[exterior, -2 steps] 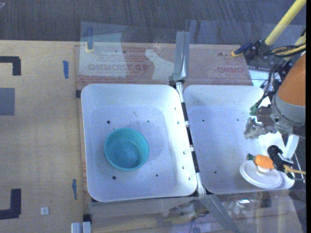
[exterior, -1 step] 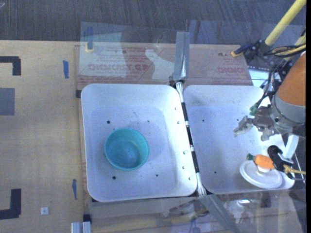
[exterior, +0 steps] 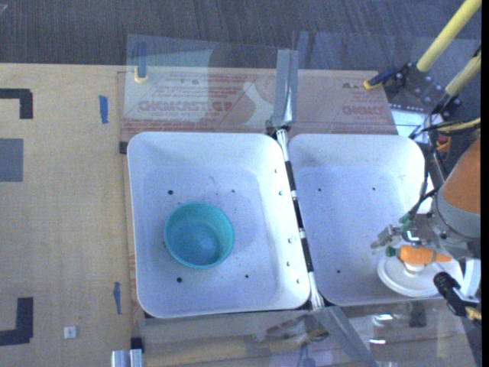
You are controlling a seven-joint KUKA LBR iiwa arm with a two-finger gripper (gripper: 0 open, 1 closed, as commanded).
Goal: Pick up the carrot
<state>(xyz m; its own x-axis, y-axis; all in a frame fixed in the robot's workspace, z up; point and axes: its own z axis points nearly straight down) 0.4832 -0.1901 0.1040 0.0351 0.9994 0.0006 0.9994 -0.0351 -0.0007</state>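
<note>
Orange carrot (exterior: pixel 416 257) on white plate (exterior: pixel 397 277), gripper (exterior: pixel 409 239) right above.

Printed matter: faint red lettering on the cardboard sheet (exterior: pixel 200 102) behind the left bin (exterior: pixel 145 205), too washed out to read; a similar red mark behind the right bin (exterior: pixel 412 159), likewise illegible.
</note>
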